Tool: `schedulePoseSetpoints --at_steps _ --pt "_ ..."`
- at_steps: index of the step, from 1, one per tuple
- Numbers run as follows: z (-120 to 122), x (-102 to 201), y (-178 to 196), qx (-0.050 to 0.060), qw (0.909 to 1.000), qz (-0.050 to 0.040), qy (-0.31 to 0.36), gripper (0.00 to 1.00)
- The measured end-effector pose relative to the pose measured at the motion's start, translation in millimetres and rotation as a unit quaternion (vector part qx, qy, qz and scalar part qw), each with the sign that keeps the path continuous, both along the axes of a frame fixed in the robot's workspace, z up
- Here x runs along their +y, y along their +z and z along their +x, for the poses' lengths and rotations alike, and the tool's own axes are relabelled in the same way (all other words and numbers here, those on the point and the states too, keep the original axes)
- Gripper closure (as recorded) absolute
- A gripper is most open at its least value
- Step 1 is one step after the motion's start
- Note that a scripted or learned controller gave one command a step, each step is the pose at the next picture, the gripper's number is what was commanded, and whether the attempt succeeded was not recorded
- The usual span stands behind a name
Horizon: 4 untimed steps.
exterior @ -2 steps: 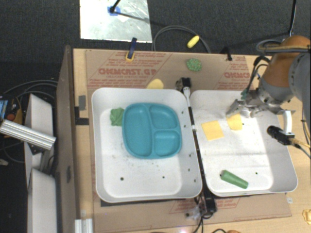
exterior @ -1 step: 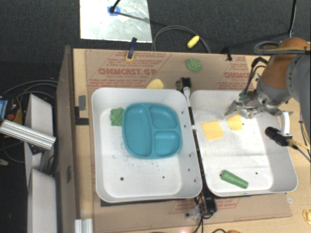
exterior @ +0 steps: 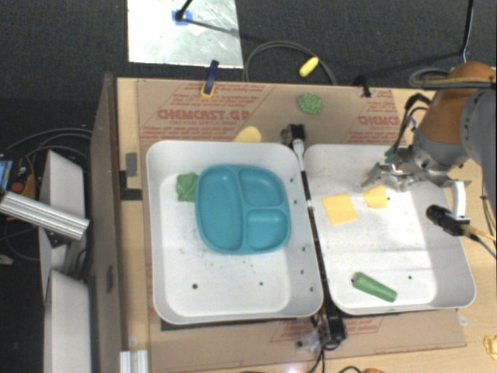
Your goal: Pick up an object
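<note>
Bench [exterior: 194,107]: cardboard-topped, dark floor around, cables behind. Bins: right bin [exterior: 435,286] under gripper [exterior: 386,173], left bin [exterior: 167,286] well left of it. Blue divided plate [exterior: 242,208] in left bin. Yellow square [exterior: 339,208] below-left of gripper; green cylinder [exterior: 374,287] farther below; small yellow piece [exterior: 377,198] just beneath gripper. Finger state: cannot tell.

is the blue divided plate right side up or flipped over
Right side up: the blue plate in the left bin shows its three hollow compartments facing up, with nothing in them.

Bright even overhead light, soft shadows, slightly grainy
</note>
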<state>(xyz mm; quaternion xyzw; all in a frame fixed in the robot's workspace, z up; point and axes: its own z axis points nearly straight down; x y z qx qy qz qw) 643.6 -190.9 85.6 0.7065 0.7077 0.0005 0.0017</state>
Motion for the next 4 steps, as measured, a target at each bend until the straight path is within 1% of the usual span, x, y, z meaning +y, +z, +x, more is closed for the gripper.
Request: schedulePoseSetpoints --at_steps 1,2,3,4 --pt "9.4 -8.1 0.3 -0.001 1.0 0.0003 0.001 0.0" --pt "1.3 39.6 -1.0 0.001 1.0 0.0014 0.003 0.0" --pt "2.7 36.6 10.9 -0.002 1.0 0.0003 0.002 1.0" --pt "2.5 36.6 10.5 -0.001 1.0 0.0004 0.002 0.0"
